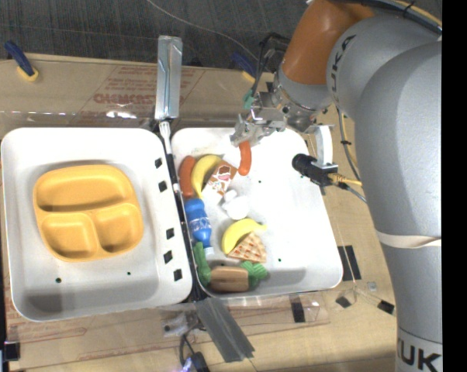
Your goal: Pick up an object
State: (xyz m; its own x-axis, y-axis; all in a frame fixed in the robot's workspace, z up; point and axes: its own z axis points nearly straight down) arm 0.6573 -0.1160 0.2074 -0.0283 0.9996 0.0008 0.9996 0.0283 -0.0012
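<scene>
My gripper [247,136] hangs over the back of the right bin [311,231], shut on the top end of a small orange-red sausage [244,160]. The sausage dangles upright below the fingers. Just left of it, along the bin's left side, lie a second reddish sausage [185,175], a banana [205,172], a printed packet [222,181] and a white lump [235,204]. Further forward are a blue bottle [197,222], a yellow banana piece [242,230], a waffle wedge [251,249] and a brown bun [229,279] among green pieces [202,266].
The left bin [16,153] holds a yellow divided tray [86,210]. A black cylinder [311,167] on the arm's side sticks out over the right bin's right rim. The grey arm covers the right side of the view.
</scene>
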